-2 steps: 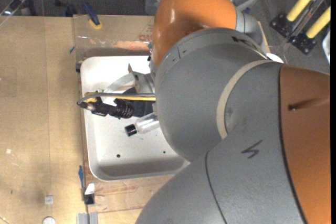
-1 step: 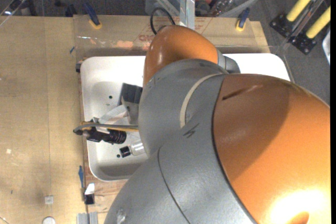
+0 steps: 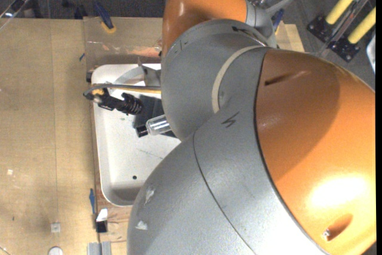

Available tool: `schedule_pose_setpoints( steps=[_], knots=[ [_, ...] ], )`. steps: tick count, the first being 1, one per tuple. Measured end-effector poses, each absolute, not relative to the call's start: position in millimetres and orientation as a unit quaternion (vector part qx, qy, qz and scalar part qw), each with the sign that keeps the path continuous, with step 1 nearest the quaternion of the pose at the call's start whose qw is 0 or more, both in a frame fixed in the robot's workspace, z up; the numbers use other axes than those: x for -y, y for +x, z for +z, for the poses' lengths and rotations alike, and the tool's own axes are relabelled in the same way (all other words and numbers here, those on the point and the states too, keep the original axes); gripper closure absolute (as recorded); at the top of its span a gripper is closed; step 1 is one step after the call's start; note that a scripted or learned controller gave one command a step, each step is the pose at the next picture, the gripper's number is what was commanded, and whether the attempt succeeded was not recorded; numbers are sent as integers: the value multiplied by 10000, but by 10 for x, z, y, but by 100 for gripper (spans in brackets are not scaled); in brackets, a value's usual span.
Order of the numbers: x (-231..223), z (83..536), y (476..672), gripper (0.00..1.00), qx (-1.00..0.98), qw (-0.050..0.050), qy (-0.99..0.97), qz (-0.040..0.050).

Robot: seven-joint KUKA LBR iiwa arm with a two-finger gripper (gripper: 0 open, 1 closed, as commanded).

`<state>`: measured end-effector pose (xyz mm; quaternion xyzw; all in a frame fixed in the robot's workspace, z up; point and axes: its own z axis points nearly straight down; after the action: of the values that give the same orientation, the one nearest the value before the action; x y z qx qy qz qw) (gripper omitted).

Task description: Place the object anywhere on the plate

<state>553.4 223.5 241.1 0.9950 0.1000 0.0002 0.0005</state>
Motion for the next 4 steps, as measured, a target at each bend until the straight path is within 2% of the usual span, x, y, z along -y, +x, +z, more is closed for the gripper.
schedule_pose_setpoints(
  steps=[1, 2, 3, 4],
  knots=[
    [-2235, 3020, 5455, 100, -1001, 7, 9950, 3],
    [-1829, 2513, 6010, 100, -1036, 2, 9946, -28],
    [-2252, 3025, 5724, 100, -1132, 5, 9936, 4],
    [-1891, 4344, 5471, 100, -1273, 10, 9919, 11]
  ],
)
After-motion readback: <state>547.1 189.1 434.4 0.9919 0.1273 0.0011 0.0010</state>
